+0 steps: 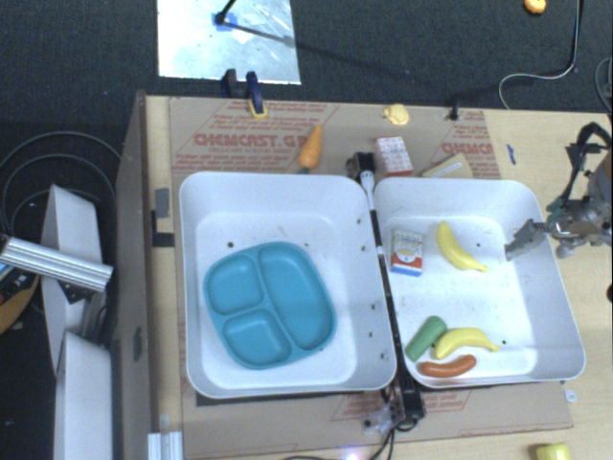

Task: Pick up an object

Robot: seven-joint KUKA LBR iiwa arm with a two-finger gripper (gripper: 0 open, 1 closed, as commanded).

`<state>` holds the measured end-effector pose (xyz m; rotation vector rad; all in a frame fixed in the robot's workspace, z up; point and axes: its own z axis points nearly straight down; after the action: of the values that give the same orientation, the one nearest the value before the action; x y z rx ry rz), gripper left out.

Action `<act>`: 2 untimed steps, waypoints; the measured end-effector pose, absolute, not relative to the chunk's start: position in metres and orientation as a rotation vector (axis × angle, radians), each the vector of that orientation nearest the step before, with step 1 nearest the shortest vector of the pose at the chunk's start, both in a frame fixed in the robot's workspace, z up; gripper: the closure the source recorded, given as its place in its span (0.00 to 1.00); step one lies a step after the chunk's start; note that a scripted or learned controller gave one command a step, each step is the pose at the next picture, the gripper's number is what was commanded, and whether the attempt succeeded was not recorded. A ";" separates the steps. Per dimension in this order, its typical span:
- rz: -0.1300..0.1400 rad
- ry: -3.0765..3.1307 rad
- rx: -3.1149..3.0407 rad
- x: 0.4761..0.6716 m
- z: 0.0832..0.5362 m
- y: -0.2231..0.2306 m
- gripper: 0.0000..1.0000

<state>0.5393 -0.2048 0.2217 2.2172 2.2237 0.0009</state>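
The grey metal two-finger claw (525, 238) hangs at the right rim of the right shallow white plastic bin (551, 300), one dark finger pointing left over the bin wall; whether it is open or closed cannot be told, and nothing shows between its fingers. Left of it, apart, lies a curved yellow plastic banana (458, 246), then a small white and blue carton (407, 253). Near the bin's front lie a second yellow banana (467, 340), a green cylinder (424, 336) and a red-orange sausage (447, 366), close together. The left white bin (206, 209) holds a blue three-compartment plate (269, 303)
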 end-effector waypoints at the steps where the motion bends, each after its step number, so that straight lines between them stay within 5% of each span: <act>1: 0.001 2.226 2.212 0.599 0.171 -0.206 0.00; 2: 0.018 2.230 2.211 0.645 0.087 -0.166 0.00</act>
<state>0.6455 -0.1661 0.0868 2.2107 2.2302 0.0175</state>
